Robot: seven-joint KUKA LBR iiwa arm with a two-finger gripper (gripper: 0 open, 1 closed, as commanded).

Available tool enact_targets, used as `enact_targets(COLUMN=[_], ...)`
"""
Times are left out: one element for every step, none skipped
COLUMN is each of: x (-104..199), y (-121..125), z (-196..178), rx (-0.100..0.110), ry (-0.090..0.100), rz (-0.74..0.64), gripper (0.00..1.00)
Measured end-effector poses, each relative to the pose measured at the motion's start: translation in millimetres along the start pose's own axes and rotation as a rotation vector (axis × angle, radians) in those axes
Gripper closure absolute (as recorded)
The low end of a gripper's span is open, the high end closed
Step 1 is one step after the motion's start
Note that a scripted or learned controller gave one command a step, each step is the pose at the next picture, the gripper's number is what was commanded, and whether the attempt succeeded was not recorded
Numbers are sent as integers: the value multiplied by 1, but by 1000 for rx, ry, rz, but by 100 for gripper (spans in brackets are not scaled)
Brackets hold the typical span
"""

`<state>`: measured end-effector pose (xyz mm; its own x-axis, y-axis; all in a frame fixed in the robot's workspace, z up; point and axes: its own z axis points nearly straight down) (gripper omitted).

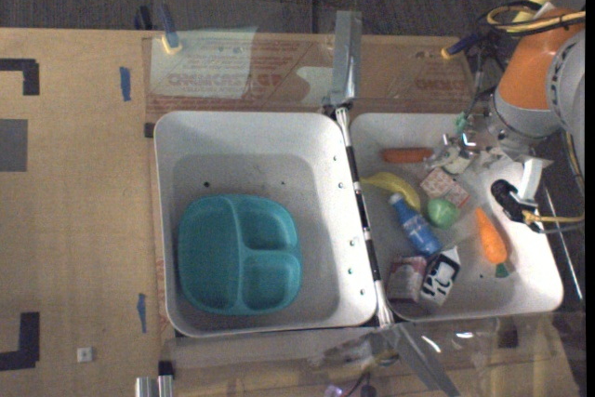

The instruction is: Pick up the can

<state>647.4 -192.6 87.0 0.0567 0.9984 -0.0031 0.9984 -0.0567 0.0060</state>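
Pincer [465,142] hangs over the right bin [544,293] near its 12 o'clock rim; its opening cannot be told. Likely can [442,278], black-and-white, lies tilted at the bin's 6 o'clock, touching a carton [406,278] at its 9 o'clock. Judged light, stiff, thin-walled and slick: grip across the body mid-length, moderate squeeze.

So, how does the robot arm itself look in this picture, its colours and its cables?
The arm is grey with a rounded orange band above the wrist. Yellow and black cables loop over it. The wrist end is small metallic hardware, too cluttered to tell more.
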Motion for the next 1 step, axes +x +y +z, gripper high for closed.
enact_targets(x=[0], y=[1], z=[-11], rx=[-3], ry=[-3], rz=[-3], gripper=[100])
